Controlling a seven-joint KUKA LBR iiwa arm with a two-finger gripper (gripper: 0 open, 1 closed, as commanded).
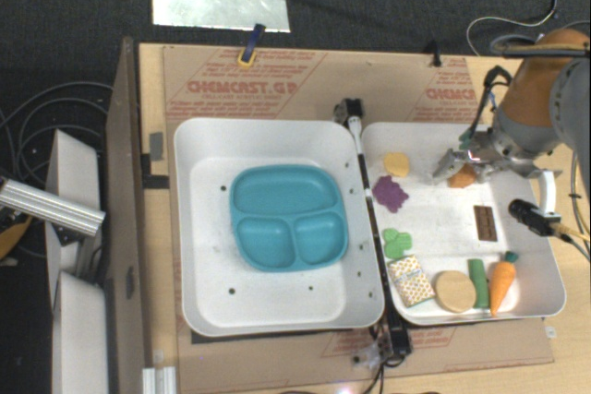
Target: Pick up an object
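My gripper (464, 166) is low over the back of the right bin (554, 300), reaching in from the right. It stands open, its grey fingers (445, 168) splayed to either side of a small orange piece (461, 181) that lies on the bin floor right under it. Other items in this bin are a yellow piece (396, 164), purple grapes (390, 193), a green piece (397, 242), a brown bar (484, 223), a patterned cracker (410, 280), a round biscuit (454, 291), a green stick (476, 283) and a carrot (500, 283).
The left bin (199, 198) holds a teal divided plate (288, 215). A black clamp (349, 112) sits on the ridge between the bins at the back. The grey arm with its orange band (540, 97) hangs over the right bin's far right corner.
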